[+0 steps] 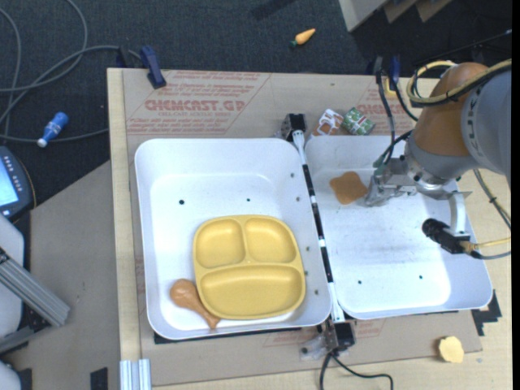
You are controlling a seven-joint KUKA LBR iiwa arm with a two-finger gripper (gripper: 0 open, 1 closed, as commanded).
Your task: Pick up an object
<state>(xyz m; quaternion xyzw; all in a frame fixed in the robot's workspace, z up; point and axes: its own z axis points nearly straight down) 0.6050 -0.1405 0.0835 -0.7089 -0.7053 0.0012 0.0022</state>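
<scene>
Looking down at the tabletop (203,104), we see two white bins side by side. Our grey arm (455,128) comes in from the right and hangs low over the right bin (390,283). Our pincer (375,195) is down near the back left part of that bin, just beside a small flat brown piece (348,187). We think the brown piece is the thing to pick up. It lies on the bin floor, close to the wall between the bins. We cannot tell how our pincer is set, because it is small and dark here. We do not see the brown piece between its tips.

The left bin (162,169) holds a yellow tray (248,266) with three parts, and an orange toy drumstick (191,297) lies touching its front left corner.

We think we are at the reaching step, with the grab not done yet. Next we would need to slide a bit to the left, get over the brown piece, pinch it, and lift. It looks thin, so it may slip.
</scene>
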